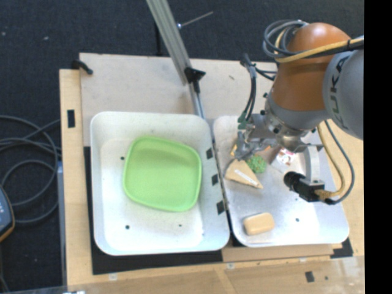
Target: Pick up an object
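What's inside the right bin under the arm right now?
The right bin holds a tan block near its front, a cream wedge and a small green piece beside the gripper. The arm covers the bin's back portion.

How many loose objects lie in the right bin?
4 that I can make out: a tan block near the front, a cream wedge in the middle, a green piece beside it, a white-red item under the arm. More may hide below the arm.
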Robot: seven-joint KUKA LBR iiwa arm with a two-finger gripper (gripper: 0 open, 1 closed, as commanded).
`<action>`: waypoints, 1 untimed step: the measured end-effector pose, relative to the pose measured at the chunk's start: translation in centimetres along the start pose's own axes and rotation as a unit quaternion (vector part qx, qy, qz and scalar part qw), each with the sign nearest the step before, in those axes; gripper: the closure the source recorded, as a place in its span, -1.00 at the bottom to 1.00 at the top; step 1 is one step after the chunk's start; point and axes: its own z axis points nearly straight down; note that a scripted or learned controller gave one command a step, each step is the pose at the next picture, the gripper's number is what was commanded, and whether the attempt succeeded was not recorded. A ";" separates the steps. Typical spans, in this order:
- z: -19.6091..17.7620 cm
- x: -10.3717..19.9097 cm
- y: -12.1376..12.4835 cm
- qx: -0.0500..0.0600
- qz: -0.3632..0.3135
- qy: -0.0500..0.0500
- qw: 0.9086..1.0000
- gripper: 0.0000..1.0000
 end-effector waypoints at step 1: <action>2.0 5.1 -0.9 0.001 0.000 0.000 1.000 1.00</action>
